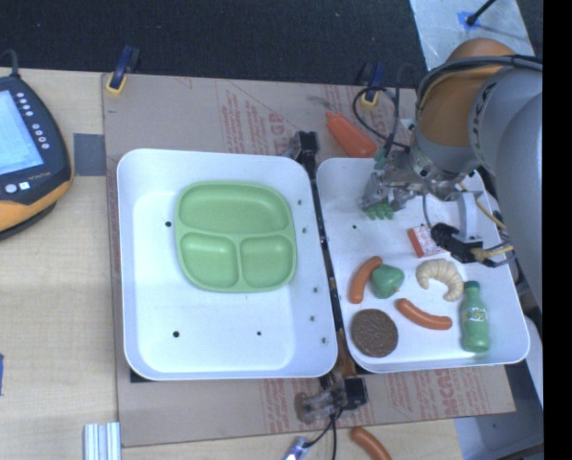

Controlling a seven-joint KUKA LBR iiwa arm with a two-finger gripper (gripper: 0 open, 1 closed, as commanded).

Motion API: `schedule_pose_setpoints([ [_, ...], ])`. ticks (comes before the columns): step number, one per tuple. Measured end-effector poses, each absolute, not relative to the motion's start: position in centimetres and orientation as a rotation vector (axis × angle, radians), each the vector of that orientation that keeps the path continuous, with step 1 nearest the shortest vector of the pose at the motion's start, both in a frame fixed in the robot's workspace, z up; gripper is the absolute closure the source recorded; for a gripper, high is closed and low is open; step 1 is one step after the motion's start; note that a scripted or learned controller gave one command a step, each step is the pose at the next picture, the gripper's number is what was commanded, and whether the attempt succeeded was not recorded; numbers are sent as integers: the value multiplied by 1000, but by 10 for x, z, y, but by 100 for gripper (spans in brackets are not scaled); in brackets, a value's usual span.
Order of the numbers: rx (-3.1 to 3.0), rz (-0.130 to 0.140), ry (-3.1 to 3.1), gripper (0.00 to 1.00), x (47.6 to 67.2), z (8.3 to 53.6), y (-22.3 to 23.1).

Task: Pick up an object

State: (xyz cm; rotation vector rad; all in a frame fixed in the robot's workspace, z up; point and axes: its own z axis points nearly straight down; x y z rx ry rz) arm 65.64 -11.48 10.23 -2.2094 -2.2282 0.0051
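We judge the reach is under way: the gripper (389, 195) sits low in the right bin (347, 182) over a small green piece (379, 212) (its finger state we cannot tell). Next comes a firm closing, then lifting. Nearby lie a glossy sausage (363, 278) and a ridged croissant (442, 277).

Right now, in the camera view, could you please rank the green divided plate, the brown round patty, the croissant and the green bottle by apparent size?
1. green divided plate
2. brown round patty
3. croissant and green bottle: look alike, so unranked.
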Motion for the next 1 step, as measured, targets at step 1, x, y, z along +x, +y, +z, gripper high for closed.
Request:
schedule_pose_setpoints([
  [1,-2215,0,-2226,100,657,193,-47],
])
